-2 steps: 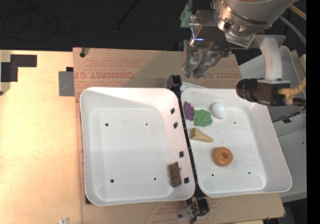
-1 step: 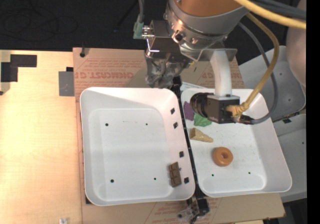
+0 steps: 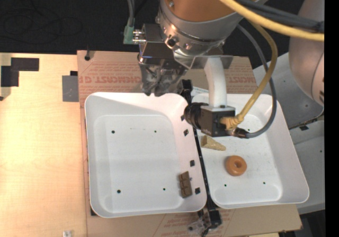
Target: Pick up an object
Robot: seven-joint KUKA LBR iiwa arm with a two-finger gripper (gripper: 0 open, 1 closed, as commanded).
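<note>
**Reaching for a thing that may slip away**

Sitting in the right bin (image 3: 275,188) is a small round ring (image 3: 235,165), brown-orange, with a hole in its middle. Just up and to the left of it lies a pale yellow wedge (image 3: 214,145), close to the wall between the two bins. In the left bin (image 3: 106,188), near its bottom right corner, rests a little brown block (image 3: 185,184) with bumps on it.

The gripper (image 3: 156,85) hangs at the far edge of the left bin, well apart from all three things. Nothing can be seen between its fingers, and how far they are open cannot be told, because they are dark and blurry. A black box (image 3: 214,119) on a white post, with a yellow cable (image 3: 259,96), hangs over the right bin, just above the wedge.

Trouble could come in a few ways. The ring is round and may roll off when touched. The wedge and the block lie close to bin walls, so a finger may bump a wall first. The arm is big and hides much.
</note>
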